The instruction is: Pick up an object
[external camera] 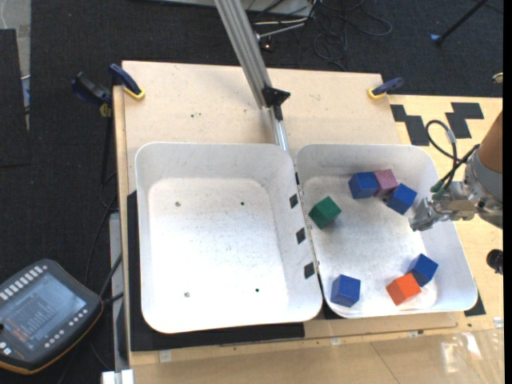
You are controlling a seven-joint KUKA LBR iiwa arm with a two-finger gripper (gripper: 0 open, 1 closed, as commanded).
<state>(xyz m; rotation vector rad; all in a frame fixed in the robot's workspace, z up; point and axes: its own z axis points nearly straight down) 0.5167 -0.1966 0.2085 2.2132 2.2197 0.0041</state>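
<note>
**A:** Where does the gripper (422, 217) sit?

**B:** At the right wall of the right bin (448, 250), just inside the rim. The arm (488, 174) reaches in over that rim from the right. Whether the fingers are open or closed cannot be told; they are too small and blurred, and no block is seen between them.

**A:** What lies nearest it?

**B:** A blue cube (402, 198), tilted, just beside the gripper on its left. That cube touches a pink cube (386, 181), which in turn touches another blue cube (364, 185). The three make a tight cluster toward the bin's far wall.

**A:** And the rest?

**B:** A green cube (325, 212) stands alone near the bin's left wall, with bare floor all round it. A blue cube (346, 290) sits near the front left corner, also on its own. An orange cube (403, 288) and one more blue cube (424, 269) touch each other close to the front right rim.

**A:** Open room?

**B:** The middle of the right bin's floor is bare, between the green cube and the front pairs. The left bin (152, 214) shares an edge with the right one.
</note>
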